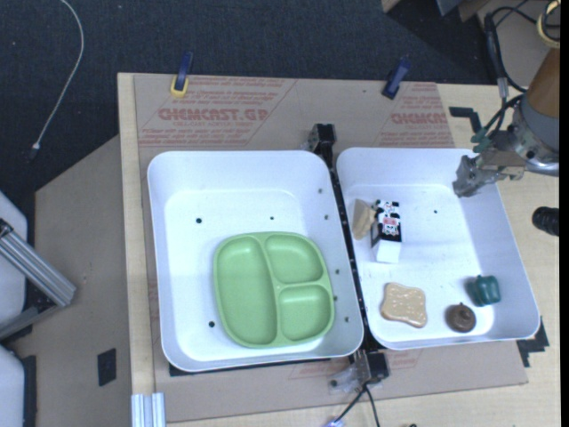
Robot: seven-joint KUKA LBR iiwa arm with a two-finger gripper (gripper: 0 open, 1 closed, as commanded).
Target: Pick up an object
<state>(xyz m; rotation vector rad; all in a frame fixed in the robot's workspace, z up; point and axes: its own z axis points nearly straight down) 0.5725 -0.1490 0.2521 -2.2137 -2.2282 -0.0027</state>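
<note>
Gripper (468, 182) is hovering over the right bin's (511, 265) far edge; jaws' state unclear. Descending here is risking striking the rim, missing the milk carton (388, 229).

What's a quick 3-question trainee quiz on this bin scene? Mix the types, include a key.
1. True or false: the green divided plate lies in the right bin.
2. Which lies closest to the gripper? A) toast slice B) cow-print carton C) teal object
3. Fill in: the brown round item sits between the toast slice and the ____ object.

Key: 1 false, it lies in the left bin; 2 B; 3 teal.
</note>
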